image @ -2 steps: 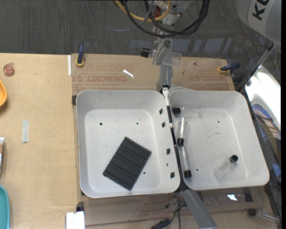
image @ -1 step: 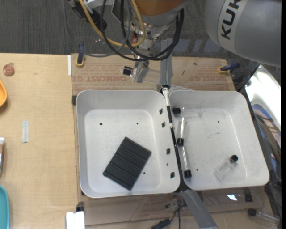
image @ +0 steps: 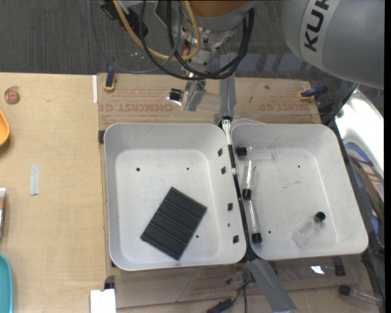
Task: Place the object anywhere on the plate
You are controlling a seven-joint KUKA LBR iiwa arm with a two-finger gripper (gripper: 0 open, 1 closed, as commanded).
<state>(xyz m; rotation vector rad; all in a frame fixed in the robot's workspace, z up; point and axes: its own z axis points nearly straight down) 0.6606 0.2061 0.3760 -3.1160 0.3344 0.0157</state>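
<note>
The vial (image: 308, 227) lies slantwise, well toward the camera and right of the gripper (image: 197, 96). I cannot tell the gripper's spread.

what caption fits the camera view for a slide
Black ribbed plate in left bin, small clear vial in right bin.

Grey arm (image: 342, 36) with dark lettering, an orange band (image: 214, 7), and black and yellow cables (image: 159, 52).

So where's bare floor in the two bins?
Left bin: bare floor behind and left of the black slab. Right bin: bare middle, between the tubes along its left wall and the small vial front right.
</note>
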